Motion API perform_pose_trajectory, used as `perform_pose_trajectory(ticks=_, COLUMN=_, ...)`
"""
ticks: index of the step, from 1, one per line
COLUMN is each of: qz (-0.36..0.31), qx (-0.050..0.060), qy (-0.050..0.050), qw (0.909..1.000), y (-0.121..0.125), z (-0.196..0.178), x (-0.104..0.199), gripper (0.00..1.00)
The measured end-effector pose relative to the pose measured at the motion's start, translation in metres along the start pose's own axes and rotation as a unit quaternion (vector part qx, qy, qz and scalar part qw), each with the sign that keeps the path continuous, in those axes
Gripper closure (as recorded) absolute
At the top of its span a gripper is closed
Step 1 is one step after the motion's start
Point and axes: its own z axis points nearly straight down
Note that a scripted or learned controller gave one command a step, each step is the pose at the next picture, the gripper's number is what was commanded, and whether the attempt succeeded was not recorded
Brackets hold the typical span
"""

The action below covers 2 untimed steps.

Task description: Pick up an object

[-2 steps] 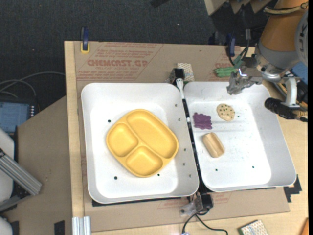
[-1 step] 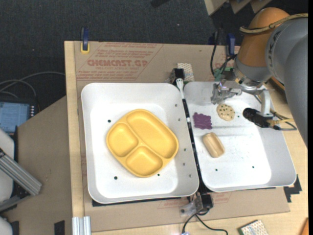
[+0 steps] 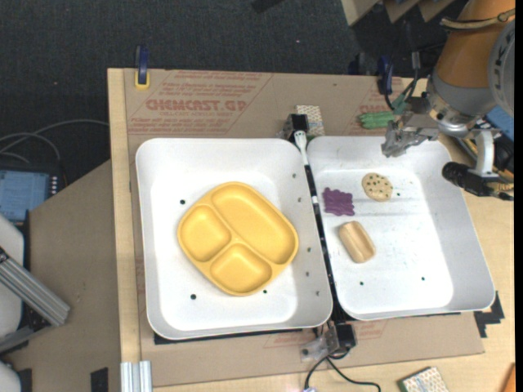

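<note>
Bench front: nearest you, a pale wooden bench top carries a brown cardboard sheet under both bins.
Left bin: your shallow white plastic bin on the left holds a yellow plastic plate with three compartments, lying flat near its middle.
Right bin: the matching white bin on the right holds three things. A tan rounded block like a bread roll lies nearest you, a purple bunch of toy grapes sits just beyond it by the left wall, and a round brown cookie with dark chips lies just right of the grapes.
Gripper: the grey two-finger gripper hangs over the far edge of the right bin, beyond the cookie and apart from it. You cannot tell how far its fingers are spread, and nothing shows between them.
Writing: red print on the cardboard reads "CHEMCAST GP".
Room: dark carpet lies beyond the bench.
</note>
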Motion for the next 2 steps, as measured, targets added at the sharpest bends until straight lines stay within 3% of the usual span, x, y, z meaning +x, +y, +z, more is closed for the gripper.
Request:
perform_pose_trajectory(ticks=1, qz=-0.003, qx=0.005, qy=0.002, qw=1.0, y=-0.001, z=0.011, x=0.051, gripper=1.0)
perform_pose_trajectory(ticks=2, qz=0.0, qx=0.002, qy=0.001, qw=1.0, y=-0.018, z=-0.025, x=0.025, gripper=1.0)
